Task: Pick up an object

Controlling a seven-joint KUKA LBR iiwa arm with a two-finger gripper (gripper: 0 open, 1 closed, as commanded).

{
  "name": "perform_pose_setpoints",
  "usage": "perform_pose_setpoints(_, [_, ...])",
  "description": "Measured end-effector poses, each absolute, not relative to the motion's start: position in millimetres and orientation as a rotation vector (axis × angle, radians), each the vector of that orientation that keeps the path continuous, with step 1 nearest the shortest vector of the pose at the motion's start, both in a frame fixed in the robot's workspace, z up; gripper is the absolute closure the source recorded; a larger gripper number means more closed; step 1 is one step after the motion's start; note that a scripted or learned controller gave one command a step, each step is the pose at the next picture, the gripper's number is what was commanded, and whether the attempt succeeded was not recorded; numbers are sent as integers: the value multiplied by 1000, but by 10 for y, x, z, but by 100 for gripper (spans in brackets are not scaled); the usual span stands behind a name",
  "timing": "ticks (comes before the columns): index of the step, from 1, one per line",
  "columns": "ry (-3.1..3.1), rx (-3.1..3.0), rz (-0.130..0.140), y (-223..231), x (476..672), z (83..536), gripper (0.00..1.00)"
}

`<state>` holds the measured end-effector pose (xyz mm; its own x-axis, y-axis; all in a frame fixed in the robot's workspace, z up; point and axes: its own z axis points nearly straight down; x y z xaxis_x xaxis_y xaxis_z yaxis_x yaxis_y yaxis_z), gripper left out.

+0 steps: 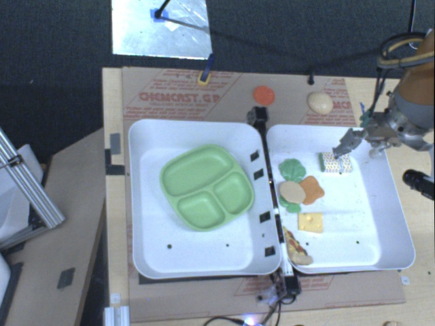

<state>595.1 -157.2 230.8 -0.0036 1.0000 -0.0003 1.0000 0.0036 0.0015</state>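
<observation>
While the end effector [342, 156] sits low over the white block [336, 163] in the right bin [391, 209], finger state indeterminate, no lift is evident; pickup remains outstanding.

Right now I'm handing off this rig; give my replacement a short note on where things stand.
End effector: low over the checkered block at the back of the right bin, no grasp visible.
Other pickables in that bin: green piece, orange piece, tan oval, yellow cheese square.
Left bin: green divided plate.
Done: nothing lifted.
Left: grasp and lift one object.
</observation>
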Motion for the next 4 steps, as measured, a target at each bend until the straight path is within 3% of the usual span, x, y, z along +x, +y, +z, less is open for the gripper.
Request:
perform_pose_setpoints(3, [2222,2219,1,-1591,6120,833,0])
perform_pose_setpoints(4, [2219,2216,8,-1593,6140,973,100])
